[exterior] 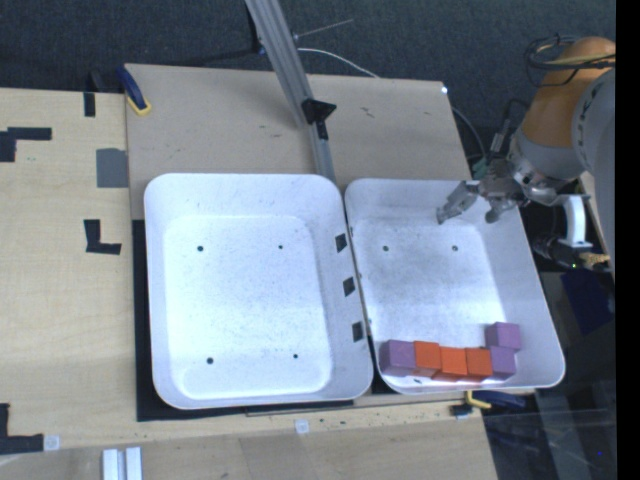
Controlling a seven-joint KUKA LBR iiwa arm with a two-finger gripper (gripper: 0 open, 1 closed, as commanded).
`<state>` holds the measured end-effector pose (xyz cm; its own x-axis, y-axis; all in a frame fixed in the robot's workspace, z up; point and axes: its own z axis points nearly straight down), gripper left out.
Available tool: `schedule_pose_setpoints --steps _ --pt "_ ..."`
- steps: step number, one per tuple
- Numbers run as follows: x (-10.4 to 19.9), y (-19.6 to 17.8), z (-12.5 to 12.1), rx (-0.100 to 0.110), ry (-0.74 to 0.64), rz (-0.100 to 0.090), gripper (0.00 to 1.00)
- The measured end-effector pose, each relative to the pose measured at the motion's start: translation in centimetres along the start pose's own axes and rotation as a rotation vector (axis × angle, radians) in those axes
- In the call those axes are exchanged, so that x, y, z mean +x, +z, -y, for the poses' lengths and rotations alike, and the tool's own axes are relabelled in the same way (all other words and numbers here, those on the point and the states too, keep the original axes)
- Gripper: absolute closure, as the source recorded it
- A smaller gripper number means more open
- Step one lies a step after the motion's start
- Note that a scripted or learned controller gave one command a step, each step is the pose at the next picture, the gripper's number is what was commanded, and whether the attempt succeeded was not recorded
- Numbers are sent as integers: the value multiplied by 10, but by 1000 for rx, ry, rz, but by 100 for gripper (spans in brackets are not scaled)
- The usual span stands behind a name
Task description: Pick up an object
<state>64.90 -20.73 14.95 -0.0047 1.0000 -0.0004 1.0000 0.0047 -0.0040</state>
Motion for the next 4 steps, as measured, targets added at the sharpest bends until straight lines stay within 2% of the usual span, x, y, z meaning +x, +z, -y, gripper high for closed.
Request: schedule_pose_setpoints --steps 1,2,3,4 --pt "-1 -5 1 -2 2 1 0" --pt "70 32 -28 -1 -3 -3 0" --pt "23 -22 44 -3 10 3 0" --pt "21 -8 -3 -5 1 0 0"
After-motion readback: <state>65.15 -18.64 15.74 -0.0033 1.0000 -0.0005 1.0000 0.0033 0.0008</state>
